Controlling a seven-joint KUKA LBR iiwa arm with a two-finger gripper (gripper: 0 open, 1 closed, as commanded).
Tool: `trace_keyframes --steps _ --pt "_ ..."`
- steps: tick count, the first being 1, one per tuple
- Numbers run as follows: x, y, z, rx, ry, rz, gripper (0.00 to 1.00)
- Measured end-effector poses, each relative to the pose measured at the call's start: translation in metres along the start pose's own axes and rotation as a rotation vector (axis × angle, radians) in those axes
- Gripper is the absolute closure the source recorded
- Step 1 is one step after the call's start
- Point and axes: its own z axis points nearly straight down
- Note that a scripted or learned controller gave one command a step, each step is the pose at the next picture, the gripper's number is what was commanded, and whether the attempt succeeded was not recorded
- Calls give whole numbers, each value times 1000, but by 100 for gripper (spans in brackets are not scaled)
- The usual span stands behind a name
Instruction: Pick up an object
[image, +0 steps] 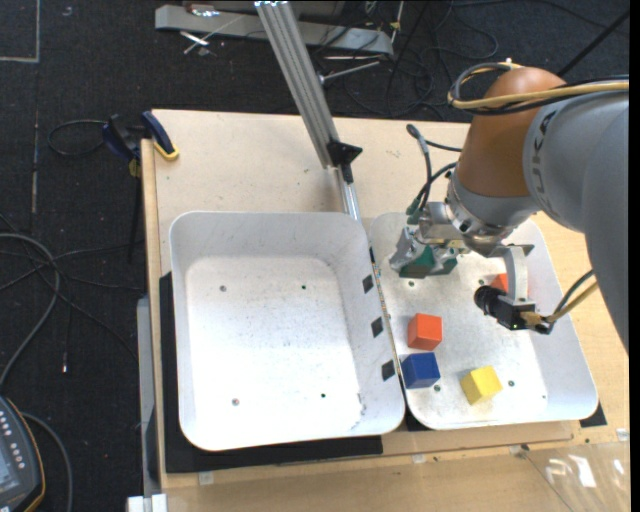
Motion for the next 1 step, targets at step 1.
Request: trace_keyframes --steps 1 --pt "71 8 6 9 2 -1 100"
